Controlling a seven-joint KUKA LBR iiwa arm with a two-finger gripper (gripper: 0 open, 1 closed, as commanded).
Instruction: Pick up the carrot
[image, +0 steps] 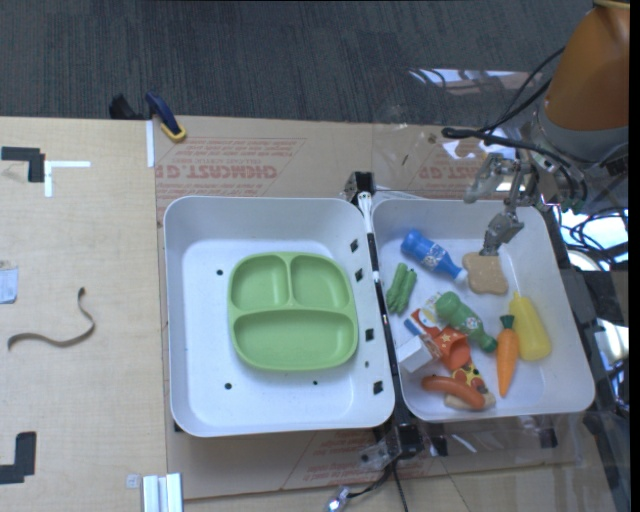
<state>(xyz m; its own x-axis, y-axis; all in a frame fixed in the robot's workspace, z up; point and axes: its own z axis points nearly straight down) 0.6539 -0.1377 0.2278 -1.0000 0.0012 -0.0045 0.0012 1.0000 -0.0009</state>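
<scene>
At the near edge of the right bin (560, 400) lies a hot dog (457, 392), with a red and white carton (437, 343) just above it and a green bottle (462, 318) tilted beside that. The carrot (507, 358) lies lengthwise toward the right side of this bin, its green top pointing away from the near edge, touching a yellow corn cob (530, 327) on its right. Farther back sit a slice of toast (486, 274), a blue bottle (431, 254) lying on its side, and green pea pods (401, 288) near the left wall. The gripper (497, 234) hangs over the back of the right bin, just above the toast and well apart from the carrot; nothing is seen between its fingers, and how wide they stand cannot be told. The left bin (190, 320) holds a green divided plate (293, 310) in its middle.
</scene>
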